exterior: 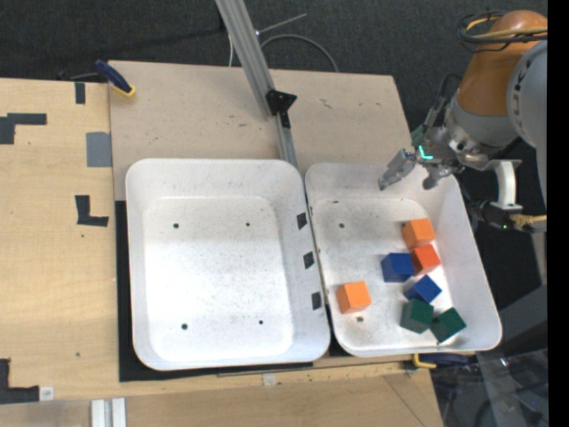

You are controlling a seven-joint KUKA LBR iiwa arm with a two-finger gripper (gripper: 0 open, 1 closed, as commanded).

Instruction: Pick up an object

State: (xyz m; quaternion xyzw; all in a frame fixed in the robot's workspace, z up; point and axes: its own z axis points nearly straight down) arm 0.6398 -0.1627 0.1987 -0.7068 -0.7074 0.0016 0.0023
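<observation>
From the overhead camera I see my gripper [411, 174] hanging over the far right corner of the right bin [373, 181], with its two fingers spread apart and nothing between them. The arm [498, 69] comes in behind it from the right.

Everything I could pick lies nearer the camera than the gripper, down in the same bin. Closest to it is an orange block [417, 231], with a second orange block [427, 256] touching it on the near side. Just beyond those sit a blue block [396, 267] and a smaller blue block [427, 288], then two dark green blocks [418, 315] [448, 324] against the near right wall. These six are packed close, several touching.

One more orange cube [354, 297] stands alone, well apart from the cluster, toward the left bin [213, 172] side of the gripper's position.

My judgement: the lone orange cube is the best target, since the fingers can straddle it without nudging neighbours. I would bring the gripper over its centre, turn the fingers square to two opposite faces, descend straight, and close only once the fingers are low on the sides. The cluster by the wall risks a jammed finger.
</observation>
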